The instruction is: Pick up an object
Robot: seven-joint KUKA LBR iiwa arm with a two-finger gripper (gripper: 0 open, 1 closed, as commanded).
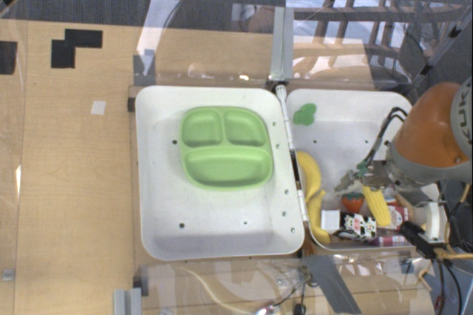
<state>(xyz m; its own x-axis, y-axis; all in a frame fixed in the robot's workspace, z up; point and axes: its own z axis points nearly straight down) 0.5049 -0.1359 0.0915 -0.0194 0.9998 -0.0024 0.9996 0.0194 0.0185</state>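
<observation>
Descend slowly onto the small red round object (353, 200) beside the yellow corn cob (378, 206). Two-finger gripper (360, 174) hovering just above; opening impossible to tell, nothing visibly held. Avoid nudging the curved yellow banana (313, 191).

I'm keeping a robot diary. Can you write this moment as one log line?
arm: over right bin | gripper: above corn and tomato, holding nothing seen | banana: left wall | left bin: green plate
</observation>
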